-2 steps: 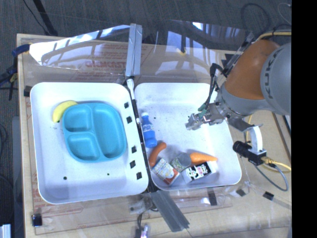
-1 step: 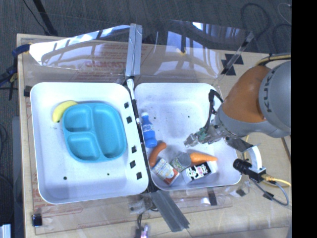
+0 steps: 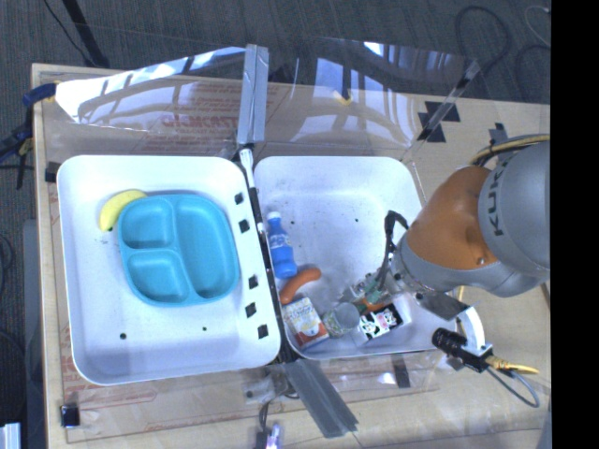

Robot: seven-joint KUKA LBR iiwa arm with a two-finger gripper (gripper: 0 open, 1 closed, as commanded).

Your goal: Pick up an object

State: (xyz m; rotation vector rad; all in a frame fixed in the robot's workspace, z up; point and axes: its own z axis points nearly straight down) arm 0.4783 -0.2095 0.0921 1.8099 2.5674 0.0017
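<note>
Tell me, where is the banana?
The banana lies in the left bin, near its upper left corner, tucked against the upper left edge of the blue divided plate.

Illumination is bright and even across both shallow white plastic bins (image 3: 94, 344), whose floors read near overexposed. Strong bluish-white glare streaks lie on the clear plastic sheeting (image 3: 356, 73) along the far side of the tabletop. The grey and orange robot arm (image 3: 468, 232) casts a soft shadow on the right bin floor. The dark floor beyond is dim. Small items under the arm are soft and indistinct.
</note>
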